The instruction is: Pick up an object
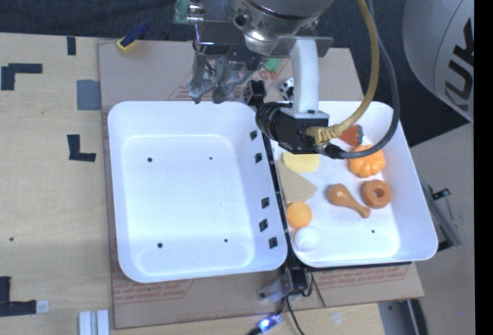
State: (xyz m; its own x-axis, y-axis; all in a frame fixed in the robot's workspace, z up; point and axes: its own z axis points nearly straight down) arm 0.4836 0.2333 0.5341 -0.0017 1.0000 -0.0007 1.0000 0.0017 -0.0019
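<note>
My gripper (216,87) hangs over the back rim of the left white bin (185,195), with its fingers a little apart and nothing between them. The objects lie in the right bin (412,206): a yellow piece (302,163), a tan wedge (297,189), an orange ball (299,214), a white ball (306,239), a brown drumstick shape (346,199), a brown ring (377,193), an orange pumpkin shape (367,162) and a red piece (353,135). All of them sit to the right of and nearer than the gripper.
A black unit with cables (291,129) hangs over the divide between the bins, covering the back of the right bin. A blue-and-yellow item (132,35) lies on the bench behind the left bin. The arm's grey body fills the top right.
</note>
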